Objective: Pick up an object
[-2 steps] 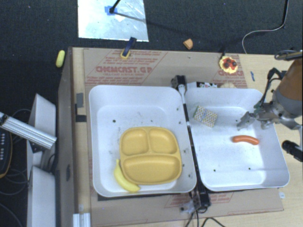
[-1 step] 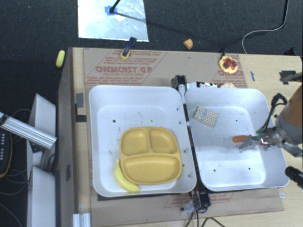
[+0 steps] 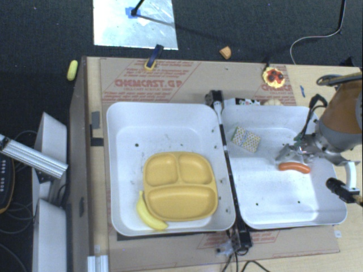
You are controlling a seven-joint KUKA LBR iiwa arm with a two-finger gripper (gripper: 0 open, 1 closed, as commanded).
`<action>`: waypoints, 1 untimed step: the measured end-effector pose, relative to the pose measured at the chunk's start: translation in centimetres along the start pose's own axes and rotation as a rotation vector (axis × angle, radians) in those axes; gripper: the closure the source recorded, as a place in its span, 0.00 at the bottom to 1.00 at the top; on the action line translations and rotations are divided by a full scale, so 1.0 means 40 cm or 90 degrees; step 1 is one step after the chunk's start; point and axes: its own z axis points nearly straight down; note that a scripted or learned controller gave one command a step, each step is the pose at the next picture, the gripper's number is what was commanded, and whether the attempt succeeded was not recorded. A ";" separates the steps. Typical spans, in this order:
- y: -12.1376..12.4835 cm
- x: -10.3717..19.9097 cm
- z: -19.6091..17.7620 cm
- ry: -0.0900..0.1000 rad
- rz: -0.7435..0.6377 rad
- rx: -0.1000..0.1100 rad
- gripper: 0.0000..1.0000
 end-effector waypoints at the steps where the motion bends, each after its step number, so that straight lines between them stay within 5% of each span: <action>1: 0.002 -0.001 -0.027 -0.001 -0.001 -0.002 1.00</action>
